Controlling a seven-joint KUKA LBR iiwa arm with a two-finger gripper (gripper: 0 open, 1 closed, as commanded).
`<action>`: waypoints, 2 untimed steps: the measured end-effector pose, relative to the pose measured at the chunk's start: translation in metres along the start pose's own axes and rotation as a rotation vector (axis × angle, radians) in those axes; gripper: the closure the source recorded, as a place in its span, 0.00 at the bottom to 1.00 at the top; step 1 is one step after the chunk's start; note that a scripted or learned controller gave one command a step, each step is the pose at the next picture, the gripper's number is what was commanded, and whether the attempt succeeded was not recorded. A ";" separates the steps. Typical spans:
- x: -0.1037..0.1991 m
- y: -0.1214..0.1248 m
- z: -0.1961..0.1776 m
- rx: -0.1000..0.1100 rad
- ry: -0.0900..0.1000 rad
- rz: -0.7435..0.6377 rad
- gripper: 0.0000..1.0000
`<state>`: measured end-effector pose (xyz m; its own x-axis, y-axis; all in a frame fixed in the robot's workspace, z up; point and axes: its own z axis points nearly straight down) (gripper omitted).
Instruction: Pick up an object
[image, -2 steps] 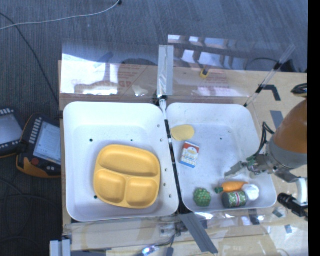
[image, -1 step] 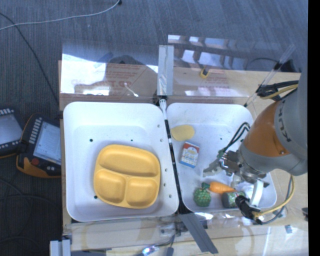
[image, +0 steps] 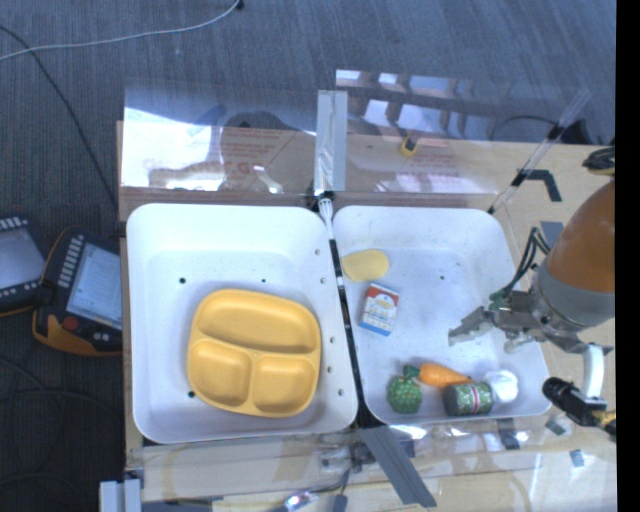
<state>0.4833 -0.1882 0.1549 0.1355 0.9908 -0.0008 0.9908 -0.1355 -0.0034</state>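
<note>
Apparently mid-approach: gripper (image: 478, 328) spread open, gripping nothing, low over right bin (image: 455, 235), just above carrot (image: 441, 376) and green can (image: 469, 399) at front edge. Next: descend onto carrot, then close.

Single fixed camera above the bench, looking down at a slant on both white bins (image: 236, 228), moderately far, arm (image: 590, 262) entering right of the bins

Yellow divided plate (image: 254, 351) in white left bin (image: 160, 250); right bin (image: 440, 240) white: orange carrot (image: 441, 375), green broccoli (image: 404, 393), red-blue-white carton (image: 379, 308).
</note>
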 end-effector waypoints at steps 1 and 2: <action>-0.012 0.079 -0.014 -0.001 -0.002 -0.068 0.00; 0.008 0.099 0.034 0.000 -0.003 -0.130 0.00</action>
<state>0.5826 -0.1936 0.1205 0.0060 1.0000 -0.0030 1.0000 -0.0060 -0.0032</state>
